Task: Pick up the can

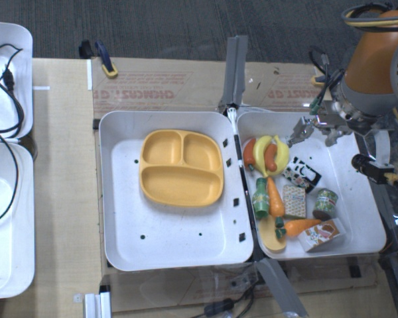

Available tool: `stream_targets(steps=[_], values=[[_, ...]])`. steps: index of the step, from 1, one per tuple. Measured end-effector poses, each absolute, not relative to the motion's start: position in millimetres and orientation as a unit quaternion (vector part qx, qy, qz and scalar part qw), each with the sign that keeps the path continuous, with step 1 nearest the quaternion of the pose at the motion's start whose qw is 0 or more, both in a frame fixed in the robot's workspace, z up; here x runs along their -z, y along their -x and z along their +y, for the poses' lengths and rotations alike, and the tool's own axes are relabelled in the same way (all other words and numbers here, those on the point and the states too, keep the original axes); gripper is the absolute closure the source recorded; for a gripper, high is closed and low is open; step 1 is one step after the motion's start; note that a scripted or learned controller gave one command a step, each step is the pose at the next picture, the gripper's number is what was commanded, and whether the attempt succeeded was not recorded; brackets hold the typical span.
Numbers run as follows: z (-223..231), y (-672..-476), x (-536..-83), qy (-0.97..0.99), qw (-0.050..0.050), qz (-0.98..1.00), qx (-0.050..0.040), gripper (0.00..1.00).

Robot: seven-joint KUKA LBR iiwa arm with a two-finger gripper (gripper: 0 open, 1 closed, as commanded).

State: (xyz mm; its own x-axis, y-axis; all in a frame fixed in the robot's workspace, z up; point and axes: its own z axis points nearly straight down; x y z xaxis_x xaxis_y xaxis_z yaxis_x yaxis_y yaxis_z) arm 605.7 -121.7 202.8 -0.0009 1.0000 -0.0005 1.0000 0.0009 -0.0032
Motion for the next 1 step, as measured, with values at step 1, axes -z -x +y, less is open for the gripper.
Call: stream_targets(steps=[1], values=[[-180.1,-575.0,-111.9,0.682,-0.008,-0.732,0.0057,0.00]])
